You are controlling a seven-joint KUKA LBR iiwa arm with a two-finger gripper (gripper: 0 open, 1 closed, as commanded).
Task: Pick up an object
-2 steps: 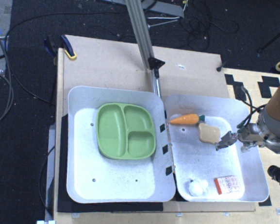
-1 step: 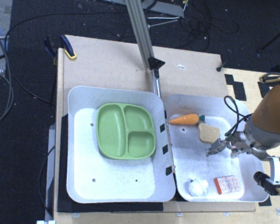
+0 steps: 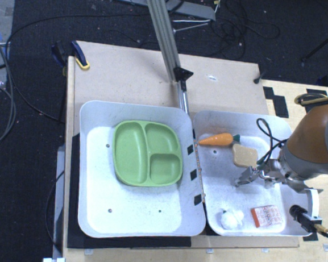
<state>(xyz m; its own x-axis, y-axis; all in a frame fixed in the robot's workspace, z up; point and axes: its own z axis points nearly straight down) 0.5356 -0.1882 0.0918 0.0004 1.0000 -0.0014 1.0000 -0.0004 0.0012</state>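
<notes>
In the right bin (image 3: 217, 178) lie an orange carrot (image 3: 216, 139) near the top left, a tan sponge-like block (image 3: 245, 156) just right of it, a white crumpled ball (image 3: 231, 219) at the bottom, and a red-and-white packet (image 3: 267, 216) at the bottom right. My gripper (image 3: 246, 179) hangs over the middle of this bin, just below the tan block and above the packet. Nothing shows between its fingers (image 3: 241, 182).
The left bin (image 3: 89, 206) holds a green divided plate (image 3: 148, 153). A metal pole (image 3: 164, 33) slants down from the top to the bins' shared edge. The arm's orange band (image 3: 315, 132) sits over the right bin's right side.
</notes>
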